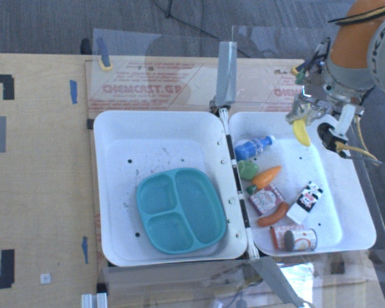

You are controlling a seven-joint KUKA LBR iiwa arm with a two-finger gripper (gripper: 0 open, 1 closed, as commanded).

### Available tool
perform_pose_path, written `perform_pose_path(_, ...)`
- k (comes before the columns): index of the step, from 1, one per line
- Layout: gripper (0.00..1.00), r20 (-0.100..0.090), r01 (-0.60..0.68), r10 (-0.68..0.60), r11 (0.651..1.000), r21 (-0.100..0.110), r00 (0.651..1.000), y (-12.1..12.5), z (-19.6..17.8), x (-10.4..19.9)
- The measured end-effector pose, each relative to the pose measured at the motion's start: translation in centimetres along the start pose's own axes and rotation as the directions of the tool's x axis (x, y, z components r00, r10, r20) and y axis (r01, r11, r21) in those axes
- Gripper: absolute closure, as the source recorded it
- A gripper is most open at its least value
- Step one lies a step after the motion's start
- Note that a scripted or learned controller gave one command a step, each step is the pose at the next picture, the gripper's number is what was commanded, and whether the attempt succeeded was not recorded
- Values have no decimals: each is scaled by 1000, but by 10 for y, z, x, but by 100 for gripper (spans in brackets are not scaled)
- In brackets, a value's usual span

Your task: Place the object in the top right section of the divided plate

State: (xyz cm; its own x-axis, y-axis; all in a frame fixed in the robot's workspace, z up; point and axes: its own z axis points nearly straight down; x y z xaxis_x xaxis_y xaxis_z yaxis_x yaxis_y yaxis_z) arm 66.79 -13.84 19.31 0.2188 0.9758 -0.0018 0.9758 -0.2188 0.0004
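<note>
Camera view has the gripper (301,122) up at two o'clock over the right bin (356,226), fingers pinching a small yellow banana (300,133) near its top — light, stiff, slick-skinned, so a mid-body hold looks safer.

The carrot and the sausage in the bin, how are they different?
The carrot is orange and tapers to a point; the sausage is red-brown with rounded ends. The carrot lies higher in the right bin, beside a green toy; the sausage lies lower, just under a small packet. Both are small, slanted the same way, and lie apart from the gripper.
</note>
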Motion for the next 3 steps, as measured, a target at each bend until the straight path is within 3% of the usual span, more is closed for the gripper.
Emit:
perform_pose_path(1,100,-2,54,-54,999,1,999,-68,-49,43)
perform_pose_path(2,100,-3,287,-287,958,2,958,-126,9,81)
perform_pose_path(3,100,-2,279,-279,960,-2,960,-124,-2,78)
